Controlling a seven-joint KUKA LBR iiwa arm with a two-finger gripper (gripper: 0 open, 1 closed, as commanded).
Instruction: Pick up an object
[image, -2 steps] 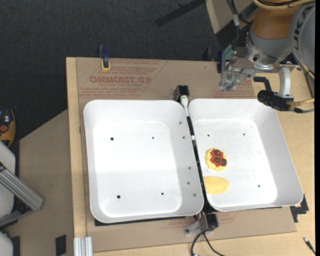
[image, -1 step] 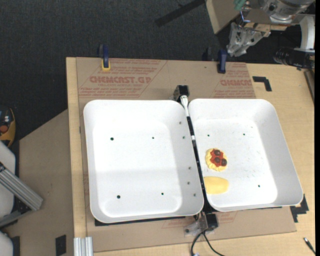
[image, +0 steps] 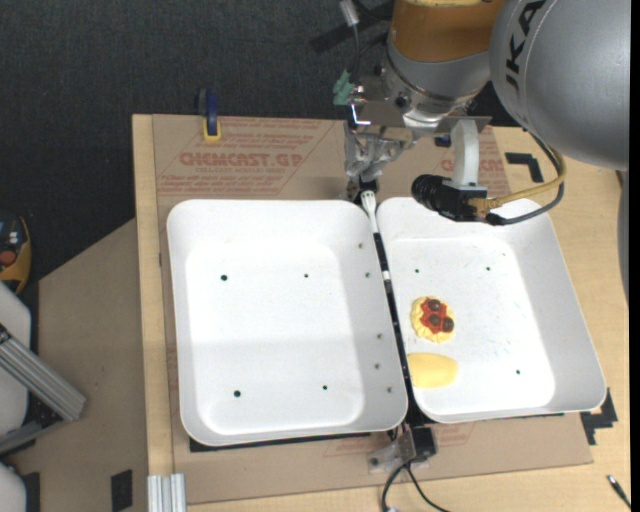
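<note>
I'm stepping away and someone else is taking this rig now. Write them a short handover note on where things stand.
Gripper: above the far edge of the bench, near the seam between the two bins; holding nothing that I can see.
Objects: a round yellow toy with red and dark topping and a plain pale-yellow oval piece lie close together in the right white bin.
Left white bin: no objects seen.
Done: no pick yet.
Left: descend on one object, grasp, lift.

cam: fixed overhead | slanted down on both bins (image: 180, 300) (arm enters right)

Grey arm (image: 560, 70) reaches in, end effector (image: 366, 180) pointing down.
</note>
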